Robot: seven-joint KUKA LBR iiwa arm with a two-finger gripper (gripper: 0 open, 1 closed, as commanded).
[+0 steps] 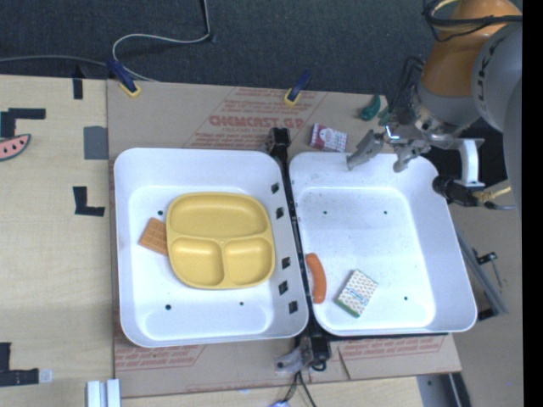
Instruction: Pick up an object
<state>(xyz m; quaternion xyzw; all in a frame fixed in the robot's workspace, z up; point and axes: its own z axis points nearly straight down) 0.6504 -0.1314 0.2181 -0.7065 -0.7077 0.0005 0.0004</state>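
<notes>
Gripper [378,150] at upper right of frame, over the far rim of the right bin [441,227]; fingers [363,153] spread wide, nothing between them. Arm [462,49] enters from the right edge.

Right bin, lower part: orange sausage [316,277] along the left wall; small patterned box [357,292] just right of it, apart.

Left bin [136,227]: yellow divided plate [222,238] at centre; brown cracker [153,236] touching its left edge, partly under it.

Small packet [327,137] on cardboard, above the right bin.
</notes>
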